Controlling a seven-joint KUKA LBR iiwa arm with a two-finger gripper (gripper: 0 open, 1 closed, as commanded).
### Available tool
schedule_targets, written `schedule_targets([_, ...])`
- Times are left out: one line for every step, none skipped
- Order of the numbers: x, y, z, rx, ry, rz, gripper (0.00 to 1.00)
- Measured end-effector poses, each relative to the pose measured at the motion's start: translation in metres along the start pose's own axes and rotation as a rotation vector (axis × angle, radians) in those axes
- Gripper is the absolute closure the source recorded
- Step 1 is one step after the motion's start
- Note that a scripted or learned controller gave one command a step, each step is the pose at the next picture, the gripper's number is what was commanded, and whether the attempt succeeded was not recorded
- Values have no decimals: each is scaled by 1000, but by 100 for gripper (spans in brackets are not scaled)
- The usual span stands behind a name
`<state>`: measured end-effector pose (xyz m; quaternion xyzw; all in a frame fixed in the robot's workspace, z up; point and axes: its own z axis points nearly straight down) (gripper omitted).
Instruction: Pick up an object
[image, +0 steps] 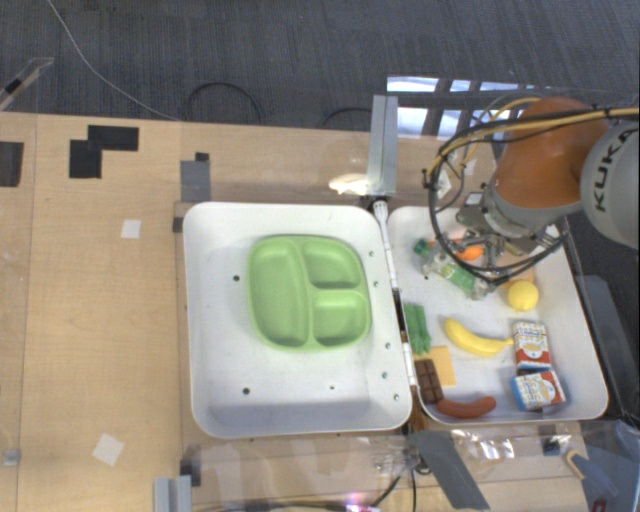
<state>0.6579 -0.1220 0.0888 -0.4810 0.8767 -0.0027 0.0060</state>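
Note:
The right bin (588, 350) holds several toy foods. A green bottle-like piece (447, 270) and an orange piece (470, 252) lie at its far left. A lemon (522, 294), a banana (476, 340), two small cartons (530, 343) (535, 388), a red sausage (466, 406), a chocolate bar (428, 378) and a green ridged strip (416, 328) lie nearer the front. My gripper (482, 248) hangs under the orange band over the far part of this bin, right above the orange piece and the bottle, and the wrist and cables hide it.
A green divided plate (305, 292) lies in the left bin (215, 340). A metal post (383, 150) stands behind the wall between the bins. Black cables (440, 205) loop around the wrist.

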Motion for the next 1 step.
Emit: schedule_targets([-24,1,1,-6,5,91,0])
